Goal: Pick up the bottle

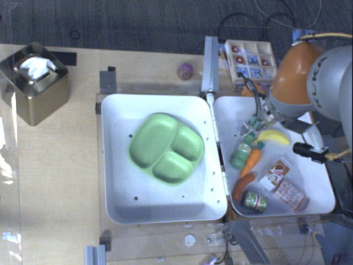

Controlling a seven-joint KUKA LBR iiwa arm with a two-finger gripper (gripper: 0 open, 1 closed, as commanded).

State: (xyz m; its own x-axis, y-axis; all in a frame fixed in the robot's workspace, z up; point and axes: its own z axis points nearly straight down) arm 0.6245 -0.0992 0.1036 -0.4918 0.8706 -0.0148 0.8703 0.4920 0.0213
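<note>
A small green bottle (241,154) lies in the right bin (325,200), near its left wall, with its cap end pointing up and to the right. My gripper (251,127) hangs low over the bin just beyond the bottle's cap end, close to it; whether it touches the bottle is unclear. The grey arm with its orange band (295,73) reaches in from the right behind it. Nothing can be seen held in the gripper.
Beside the bottle lie a carrot (251,160), a banana (273,137), a red sausage-shaped piece (242,185), a small can (255,201) and a carton (282,184). The left bin (118,203) holds a green divided plate (166,147). A tissue box (34,81) stands far left.
</note>
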